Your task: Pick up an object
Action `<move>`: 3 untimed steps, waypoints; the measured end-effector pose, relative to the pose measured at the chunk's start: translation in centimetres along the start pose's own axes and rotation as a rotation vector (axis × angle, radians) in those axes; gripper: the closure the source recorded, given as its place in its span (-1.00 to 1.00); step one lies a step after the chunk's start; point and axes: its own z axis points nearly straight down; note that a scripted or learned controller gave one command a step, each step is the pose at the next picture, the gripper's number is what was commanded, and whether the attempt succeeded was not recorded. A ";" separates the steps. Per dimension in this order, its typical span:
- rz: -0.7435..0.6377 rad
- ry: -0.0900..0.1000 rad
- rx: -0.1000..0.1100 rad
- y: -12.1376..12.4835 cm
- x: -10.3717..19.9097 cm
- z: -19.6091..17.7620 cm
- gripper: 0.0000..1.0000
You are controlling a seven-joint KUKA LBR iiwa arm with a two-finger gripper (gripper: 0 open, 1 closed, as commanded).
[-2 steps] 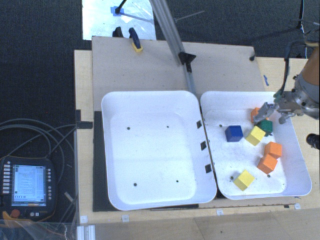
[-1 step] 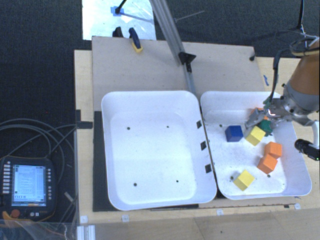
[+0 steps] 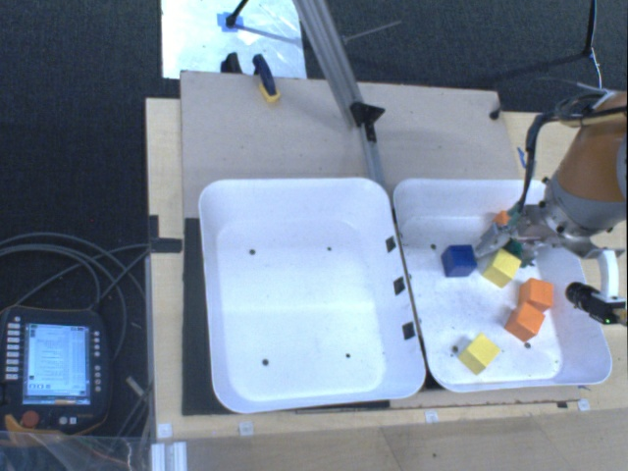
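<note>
We see gripper (image 3: 507, 240) low in right bin (image 3: 432, 204), just above a small yellow cube (image 3: 501, 268); finger state we cannot tell.

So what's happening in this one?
The arm has reached into the right bin, its gripper low among the blocks, right by a yellow block and a blue block. Nothing is visibly held. Two orange blocks and another yellow block lie nearer the bin's front. The left bin sits alongside.
</note>
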 end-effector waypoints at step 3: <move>-0.001 0.002 0.006 1.0 -0.2 -7.1 1.00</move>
